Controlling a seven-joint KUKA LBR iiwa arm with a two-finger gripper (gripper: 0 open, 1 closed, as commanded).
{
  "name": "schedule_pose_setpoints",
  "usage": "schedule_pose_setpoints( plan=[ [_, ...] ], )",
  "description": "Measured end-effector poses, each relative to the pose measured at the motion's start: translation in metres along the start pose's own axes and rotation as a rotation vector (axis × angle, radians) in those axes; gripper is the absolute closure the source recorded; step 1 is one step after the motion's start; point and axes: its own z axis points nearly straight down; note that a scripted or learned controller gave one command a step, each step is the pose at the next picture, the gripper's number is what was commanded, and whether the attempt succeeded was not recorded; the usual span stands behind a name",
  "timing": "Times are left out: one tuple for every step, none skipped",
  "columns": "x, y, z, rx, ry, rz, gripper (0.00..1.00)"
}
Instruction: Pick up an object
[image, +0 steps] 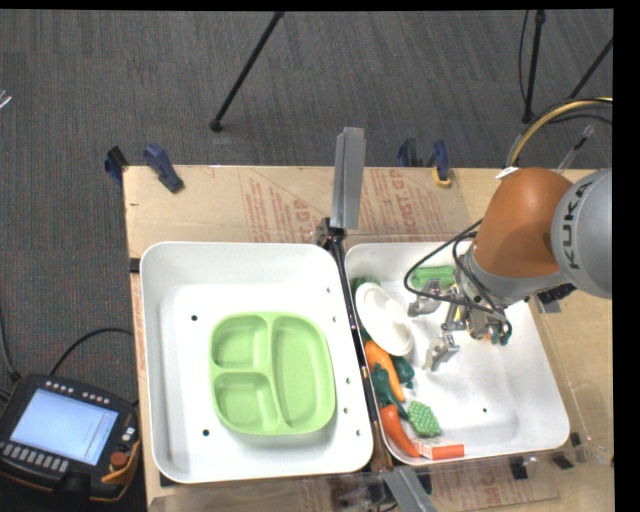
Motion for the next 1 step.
schedule_pose_setpoints(
  plan=[
    [0.0573,-0.0838,-0.0027,0.002,-0.005,-0.066,0.00]
  ],
)
